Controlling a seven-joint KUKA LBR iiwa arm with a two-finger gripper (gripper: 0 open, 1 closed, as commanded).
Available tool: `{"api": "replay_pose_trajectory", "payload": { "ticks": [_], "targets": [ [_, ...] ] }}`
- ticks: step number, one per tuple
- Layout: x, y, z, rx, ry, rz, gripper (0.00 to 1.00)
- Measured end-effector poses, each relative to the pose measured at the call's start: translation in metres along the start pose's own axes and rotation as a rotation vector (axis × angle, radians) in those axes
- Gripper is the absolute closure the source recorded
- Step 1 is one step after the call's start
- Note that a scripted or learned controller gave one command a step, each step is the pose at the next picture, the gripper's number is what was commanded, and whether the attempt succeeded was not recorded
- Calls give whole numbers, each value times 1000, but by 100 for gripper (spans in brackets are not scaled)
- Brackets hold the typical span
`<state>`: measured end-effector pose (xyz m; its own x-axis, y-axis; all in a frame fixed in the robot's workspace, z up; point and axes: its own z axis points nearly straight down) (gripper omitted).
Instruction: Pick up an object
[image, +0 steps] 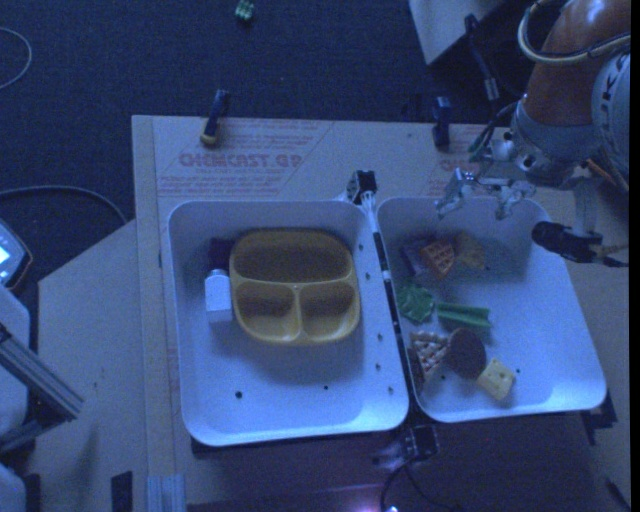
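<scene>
Dim, blue-tinted light. Gripper (480, 193) hovers over the far rim of the right bin (560, 330), fingers spread apart, nothing between them. Candidate objects cluster along that bin's left side: orange waffle-like block (437, 257) at the far end, green leafy piece (440, 306) mid-bin, brown round piece (466, 351) and yellow cheese wedge (496, 379) at the near end. Identities uncertain in this light.

Nearest target is the orange block; descend straight down, fingers straddling it, close only at floor level.

Block sits near the divider wall, so keep fingers off it. Bin's right half offers open approach room. Left bin (200, 400) holds a yellow divided tray (294, 285).
</scene>
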<state>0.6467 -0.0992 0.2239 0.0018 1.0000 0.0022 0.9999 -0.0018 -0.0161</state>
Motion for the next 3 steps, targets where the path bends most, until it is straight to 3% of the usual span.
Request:
{"api": "replay_pose_trajectory", "payload": {
  "ticks": [1, 3],
  "targets": [
    [0, 2, -9, -15, -2, -2, 0],
    [2, -5, 117, -9, -1, -2, 0]
  ]
}}
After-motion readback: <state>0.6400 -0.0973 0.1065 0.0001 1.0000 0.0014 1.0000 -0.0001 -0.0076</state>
